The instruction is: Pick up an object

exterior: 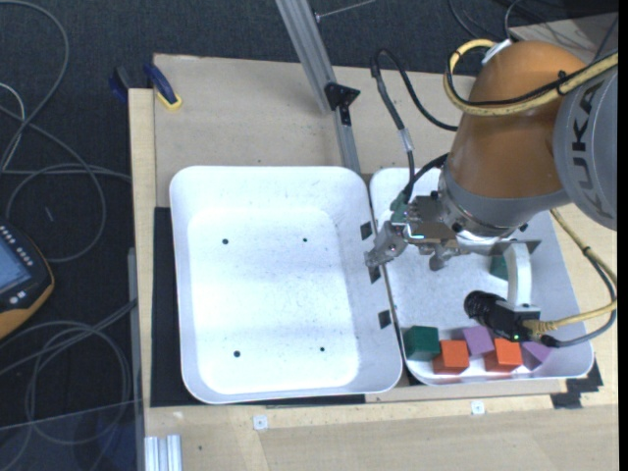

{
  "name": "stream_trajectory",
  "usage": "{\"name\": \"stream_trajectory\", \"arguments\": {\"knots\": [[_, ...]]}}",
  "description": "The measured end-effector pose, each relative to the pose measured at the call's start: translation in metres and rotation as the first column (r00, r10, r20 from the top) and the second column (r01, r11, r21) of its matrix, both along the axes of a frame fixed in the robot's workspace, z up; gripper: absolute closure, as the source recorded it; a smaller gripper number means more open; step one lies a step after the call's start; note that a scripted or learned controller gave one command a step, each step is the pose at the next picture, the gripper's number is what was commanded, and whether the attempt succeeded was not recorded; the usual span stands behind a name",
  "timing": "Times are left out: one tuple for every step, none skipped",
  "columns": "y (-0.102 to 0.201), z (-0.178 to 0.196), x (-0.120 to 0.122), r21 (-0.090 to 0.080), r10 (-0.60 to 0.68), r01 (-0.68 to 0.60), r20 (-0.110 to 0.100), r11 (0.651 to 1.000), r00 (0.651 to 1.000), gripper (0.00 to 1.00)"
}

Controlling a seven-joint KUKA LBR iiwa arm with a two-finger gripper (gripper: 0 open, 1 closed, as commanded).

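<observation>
I see the small green block [423,340] lying in the right shallow white bin [567,292], near its front edge beside the orange block [452,355]. It looks light and rigid; I'd pinch its flat sides. The jaws' state I cannot tell.

- A single camera is fixed above the bench [245,96] and looks down on it at a slant.
- The left bin [265,283] sits near the middle of the view, seen whole; the right bin [569,361] lies just beside it toward the right edge, partly covered by the arm [510,126].
- The arm reaches in from the right, above the right bin.
- The camera stands far enough back that dark floor [69,86] with cables shows left of and beyond the left bin.
- The bench's near edge runs just below the left bin.
</observation>
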State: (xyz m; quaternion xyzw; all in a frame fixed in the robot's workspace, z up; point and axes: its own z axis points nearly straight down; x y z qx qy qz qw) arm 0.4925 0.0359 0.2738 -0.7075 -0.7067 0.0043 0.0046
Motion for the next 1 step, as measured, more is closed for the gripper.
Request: {"name": "stream_trajectory", "arguments": {"knots": [[0.0153, -0.0527, 0.0127, 0.000, 0.001, -0.001, 0.004, 1.000, 1.000, 0.00]]}}
